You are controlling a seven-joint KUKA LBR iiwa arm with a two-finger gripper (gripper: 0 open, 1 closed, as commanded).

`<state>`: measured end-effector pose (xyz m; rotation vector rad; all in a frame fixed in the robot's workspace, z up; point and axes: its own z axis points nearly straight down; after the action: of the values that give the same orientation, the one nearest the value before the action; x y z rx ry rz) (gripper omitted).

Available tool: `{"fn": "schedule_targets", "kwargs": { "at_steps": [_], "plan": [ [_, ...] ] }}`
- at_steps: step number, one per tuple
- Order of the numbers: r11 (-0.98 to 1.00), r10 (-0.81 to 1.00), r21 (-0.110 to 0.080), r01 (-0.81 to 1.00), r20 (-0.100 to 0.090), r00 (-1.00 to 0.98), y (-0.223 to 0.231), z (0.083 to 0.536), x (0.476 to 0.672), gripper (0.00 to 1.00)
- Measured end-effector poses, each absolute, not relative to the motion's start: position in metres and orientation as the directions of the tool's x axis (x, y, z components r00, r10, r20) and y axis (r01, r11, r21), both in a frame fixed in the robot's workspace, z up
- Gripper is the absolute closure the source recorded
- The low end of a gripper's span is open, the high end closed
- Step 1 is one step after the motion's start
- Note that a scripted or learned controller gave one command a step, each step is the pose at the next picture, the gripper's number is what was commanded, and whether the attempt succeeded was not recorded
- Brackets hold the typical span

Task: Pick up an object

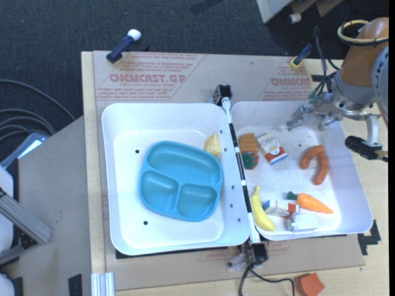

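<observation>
My gripper (313,118) hangs over the far part of the right bin (355,190), open, with nothing between its fingers. Below it in that bin lie a small white, red and blue carton (271,148), a curved orange-red sausage (315,163), a brown bread piece (248,142) and a small green item (249,160). Nearer the front are a carrot (312,203), a banana (261,210), a small tube-like item (282,209) and a white block (302,224). The left bin (117,165) holds a blue divided plate (181,180) and a yellow wedge (213,144).
A black divider clip (222,94) sits where the bins meet at the back. A blue-and-white clamp (123,45) and a second clamp (301,56) stand on the cardboard behind the bins. An orange block (311,283) lies at the bench front. Cables run at the left.
</observation>
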<state>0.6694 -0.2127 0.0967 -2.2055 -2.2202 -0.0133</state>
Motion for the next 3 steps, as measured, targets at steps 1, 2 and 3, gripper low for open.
{"fn": "schedule_targets", "kwargs": {
  "at_steps": [1, 2, 3],
  "plan": [
    [0.001, 1.0, -0.001, 1.0, 0.001, -0.001, -0.168, 0.085, 0.667, 0.0],
    [0.001, 1.0, -0.002, 1.0, 0.001, -0.001, -0.145, 0.085, 0.667, 0.0],
    [0.0, 1.0, 0.0, 1.0, 0.001, 0.0, -0.149, 0.085, 0.667, 0.0]
  ]
}}
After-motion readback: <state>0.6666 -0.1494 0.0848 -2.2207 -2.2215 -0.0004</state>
